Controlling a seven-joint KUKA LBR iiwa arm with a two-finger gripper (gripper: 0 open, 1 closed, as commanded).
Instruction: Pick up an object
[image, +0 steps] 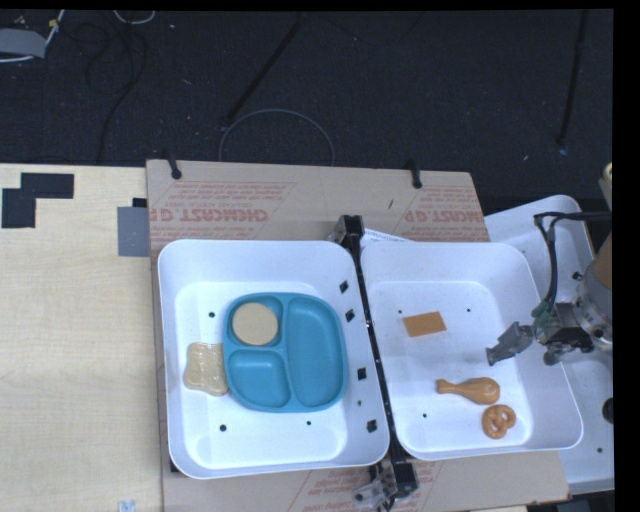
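Currently | gripper (512, 342) hung over right bin (455, 265), finger spread cannot be told | drumstick toy (467, 389) lies near-left of it, long axis left-right | pretzel (499, 421) nearer still

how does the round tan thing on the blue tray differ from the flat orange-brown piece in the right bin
The round tan piece is a pale disc; the flat orange-brown piece is rectangular and darker, more orange. The disc sits in a compartment of the blue tray in the left bin; the rectangle lies straight on the right bin's white floor. Both lie flat and look like toy food.
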